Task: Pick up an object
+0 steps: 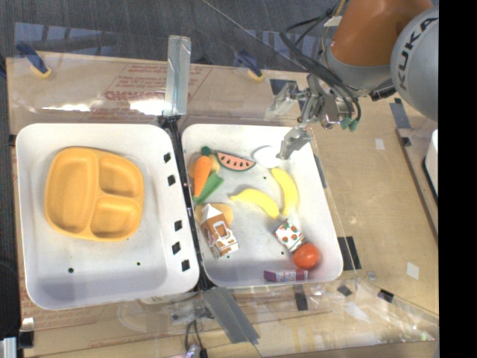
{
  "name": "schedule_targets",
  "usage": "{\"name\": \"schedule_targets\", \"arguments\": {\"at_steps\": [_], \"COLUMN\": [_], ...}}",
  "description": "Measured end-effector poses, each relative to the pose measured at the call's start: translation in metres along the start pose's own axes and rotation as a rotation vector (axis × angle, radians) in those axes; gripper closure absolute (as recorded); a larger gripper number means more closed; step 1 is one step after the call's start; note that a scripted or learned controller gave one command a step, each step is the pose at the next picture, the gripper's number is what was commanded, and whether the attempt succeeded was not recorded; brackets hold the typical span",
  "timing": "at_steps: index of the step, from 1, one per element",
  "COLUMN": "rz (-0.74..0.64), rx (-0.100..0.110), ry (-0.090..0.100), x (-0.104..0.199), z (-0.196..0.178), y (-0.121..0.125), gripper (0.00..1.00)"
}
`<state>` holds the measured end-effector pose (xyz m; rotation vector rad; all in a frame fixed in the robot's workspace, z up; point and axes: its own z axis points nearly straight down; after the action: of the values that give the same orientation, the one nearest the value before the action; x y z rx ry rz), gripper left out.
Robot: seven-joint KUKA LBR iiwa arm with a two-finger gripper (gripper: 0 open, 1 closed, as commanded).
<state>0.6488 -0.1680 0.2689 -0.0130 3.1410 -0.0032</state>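
The right bin [328,222] holds a carrot [201,174], a watermelon slice [232,160], two bananas [285,189], a brown and white carton [218,234], a small strawberry carton [289,235], a red tomato [305,256] and a purple packet [285,276]. My gripper [292,144] hangs over the bin's far right corner, just above the upper banana and right of the watermelon slice. Nothing shows between its fingers.
In the left bin [30,259] lies a yellow divided plate [93,192]. A grey clamp post [177,73] stands at the back between the bins. The arm's orange band [376,13] and cables loom over the bench's far right.
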Motion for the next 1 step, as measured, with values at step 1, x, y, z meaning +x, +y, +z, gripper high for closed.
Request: {"name": "schedule_targets", "arguments": {"at_steps": [1], "rz": [-0.238], "rx": [-0.005], "ry": [0.005], "x": [0.0566], "z": [0.1494], "y": [0.0668], "gripper": [0.0]}}
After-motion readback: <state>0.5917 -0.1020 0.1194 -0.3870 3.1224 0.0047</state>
